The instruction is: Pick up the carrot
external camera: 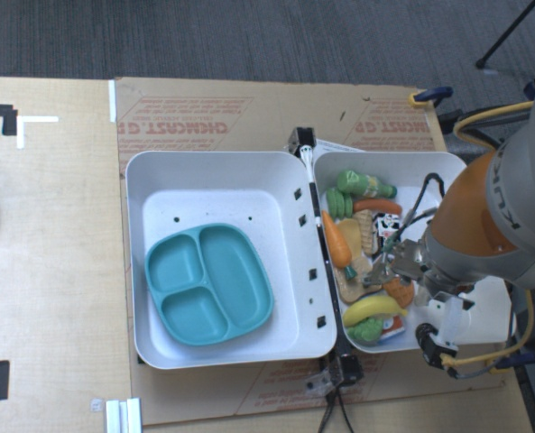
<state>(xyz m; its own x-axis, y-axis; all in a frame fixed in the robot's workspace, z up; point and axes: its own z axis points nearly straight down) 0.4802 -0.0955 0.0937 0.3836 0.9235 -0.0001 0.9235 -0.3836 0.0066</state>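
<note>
The carrot (336,239), orange and elongated, lies along the left wall of the right bin (447,163), pointing from far to near. My gripper (380,274) reaches in from the right and hangs low over the pile of toy food, a little to the right of and nearer than the carrot. The carrot looks untouched, and no part of it is in the gripper. An orange piece (399,290) sits just below the gripper. The grey arm with its orange band (465,219) covers the right part of the bin.
The right bin also holds a green bottle-shaped toy (366,185), a green vegetable (339,204), a red piece (376,206), a banana (372,308) and a leafy green toy (368,331). The left bin (213,174) holds a teal divided plate (208,283).
</note>
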